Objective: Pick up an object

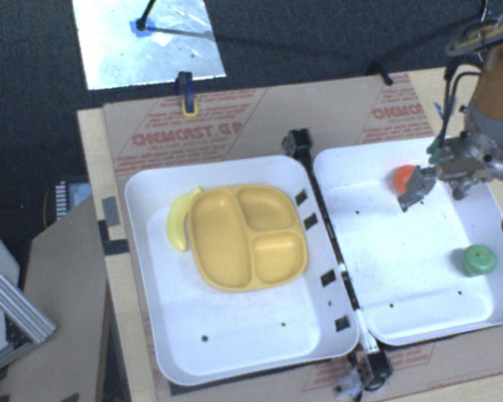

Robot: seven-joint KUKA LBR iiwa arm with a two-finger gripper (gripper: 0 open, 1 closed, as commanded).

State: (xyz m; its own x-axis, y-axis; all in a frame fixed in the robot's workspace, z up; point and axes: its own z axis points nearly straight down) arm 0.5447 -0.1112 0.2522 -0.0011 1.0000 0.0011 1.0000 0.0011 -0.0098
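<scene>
1. Gripper (pixel 417 190) hangs low over the right bin (pixel 411 312), its tips just beside an orange object (pixel 405 178); whether they are apart or clamped, I cannot tell.
2. Approach step, I'd judge.
3. Next: straddle the orange piece, close, lift.

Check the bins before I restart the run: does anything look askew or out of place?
Mostly tidy. One oddity: the yellow banana in the left bin lies partly tucked under the edge of the yellow divided plate. In the right bin, the orange object and green object lie apart.
</scene>
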